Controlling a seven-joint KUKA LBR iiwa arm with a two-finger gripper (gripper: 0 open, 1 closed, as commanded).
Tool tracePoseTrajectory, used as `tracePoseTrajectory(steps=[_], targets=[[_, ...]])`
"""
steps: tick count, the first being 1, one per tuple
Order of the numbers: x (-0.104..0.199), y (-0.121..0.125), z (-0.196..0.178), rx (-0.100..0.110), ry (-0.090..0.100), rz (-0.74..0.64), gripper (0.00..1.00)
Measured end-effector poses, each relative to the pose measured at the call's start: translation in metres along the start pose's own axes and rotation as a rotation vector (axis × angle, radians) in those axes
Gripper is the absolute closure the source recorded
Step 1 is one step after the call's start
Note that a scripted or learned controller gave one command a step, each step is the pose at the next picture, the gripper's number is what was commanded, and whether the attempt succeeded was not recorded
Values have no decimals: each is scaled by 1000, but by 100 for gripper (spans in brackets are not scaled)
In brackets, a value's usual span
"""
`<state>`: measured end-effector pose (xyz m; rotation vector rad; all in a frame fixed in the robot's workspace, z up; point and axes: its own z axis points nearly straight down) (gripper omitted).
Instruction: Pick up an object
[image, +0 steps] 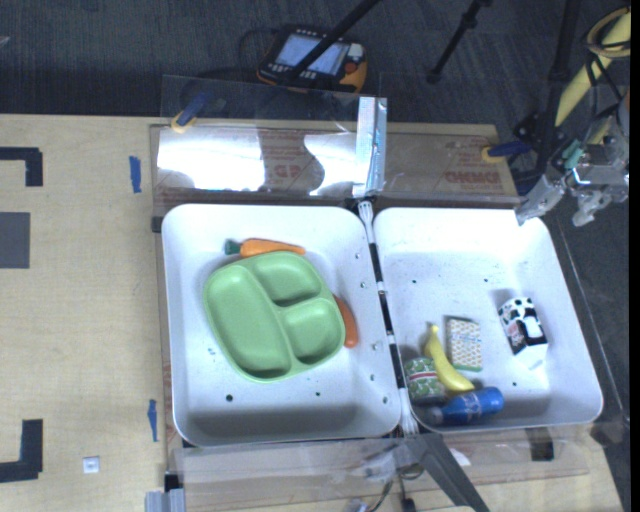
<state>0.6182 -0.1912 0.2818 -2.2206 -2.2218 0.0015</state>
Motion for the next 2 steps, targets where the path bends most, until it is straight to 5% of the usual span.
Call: tracePoseTrajectory(steps=[1, 2], targets=[[-33, -37, 82, -2, -1, -95, 0], [-32, -43, 139, -17, -6, -173, 0]])
